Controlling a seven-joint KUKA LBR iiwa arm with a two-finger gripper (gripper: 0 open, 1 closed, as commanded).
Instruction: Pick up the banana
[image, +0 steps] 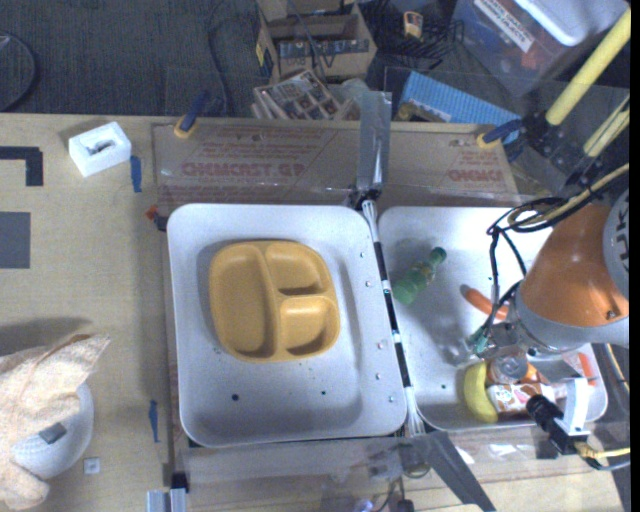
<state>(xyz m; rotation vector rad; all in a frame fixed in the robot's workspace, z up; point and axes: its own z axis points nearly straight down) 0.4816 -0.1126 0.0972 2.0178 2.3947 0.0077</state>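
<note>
The yellow banana (477, 392) lies near the front edge of the right bin (440, 230), next to a red and white packet (512, 398). My gripper (503, 358) hangs low over the bin just above and to the right of the banana. The grey wrist and the orange band (572, 272) cover most of it from above. Nothing can be seen held in it.
A green bottle (416, 277) and an orange carrot (478, 297) lie further back in the right bin. The left bin (190, 380) holds a yellow divided plate (272, 298). A cloth and a white bowl (45, 420) sit at the bench's left.
</note>
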